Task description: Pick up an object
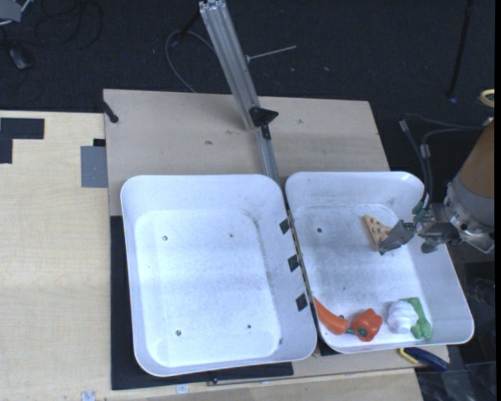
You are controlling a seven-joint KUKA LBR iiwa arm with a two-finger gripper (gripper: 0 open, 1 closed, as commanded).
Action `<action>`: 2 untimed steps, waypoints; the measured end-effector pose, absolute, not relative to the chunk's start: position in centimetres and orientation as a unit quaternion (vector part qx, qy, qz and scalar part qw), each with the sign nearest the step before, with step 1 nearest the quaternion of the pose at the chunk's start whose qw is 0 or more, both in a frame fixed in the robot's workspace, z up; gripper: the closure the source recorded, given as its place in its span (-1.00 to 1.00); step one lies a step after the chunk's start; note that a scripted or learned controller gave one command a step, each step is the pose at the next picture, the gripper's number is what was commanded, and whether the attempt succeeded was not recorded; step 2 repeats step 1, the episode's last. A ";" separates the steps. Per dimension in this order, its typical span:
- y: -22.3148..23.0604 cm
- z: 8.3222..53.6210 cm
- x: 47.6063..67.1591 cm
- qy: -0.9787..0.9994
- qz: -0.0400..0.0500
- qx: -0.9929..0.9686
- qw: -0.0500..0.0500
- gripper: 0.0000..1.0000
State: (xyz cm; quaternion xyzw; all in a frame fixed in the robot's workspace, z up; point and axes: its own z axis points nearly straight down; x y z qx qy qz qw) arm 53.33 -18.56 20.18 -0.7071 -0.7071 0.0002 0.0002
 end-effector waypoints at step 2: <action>-19.4 16.9 59.0 -0.707 0.001 -0.707 0.001 -1.00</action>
